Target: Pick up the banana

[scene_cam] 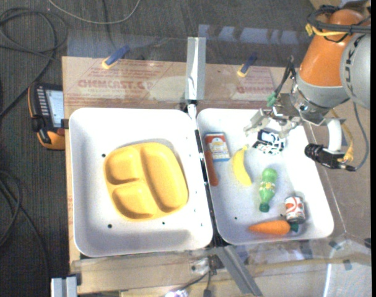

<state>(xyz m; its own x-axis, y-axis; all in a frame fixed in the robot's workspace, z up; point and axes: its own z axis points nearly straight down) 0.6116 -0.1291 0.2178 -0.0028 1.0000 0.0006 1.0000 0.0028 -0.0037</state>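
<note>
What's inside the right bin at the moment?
In the right bin: banana, red carton, green bottle, small can and carrot. The gripper hangs over a black-and-white item, partly covering it.

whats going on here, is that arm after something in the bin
A grey and orange robot arm reaches in over the right bin, its claw hovering near the bin's far end. The banana it is meant to pick up lies untouched on the bin floor, beside a small carton, a green bottle, a can and a carrot. A yellow divided tray sits in the left bin.
</note>
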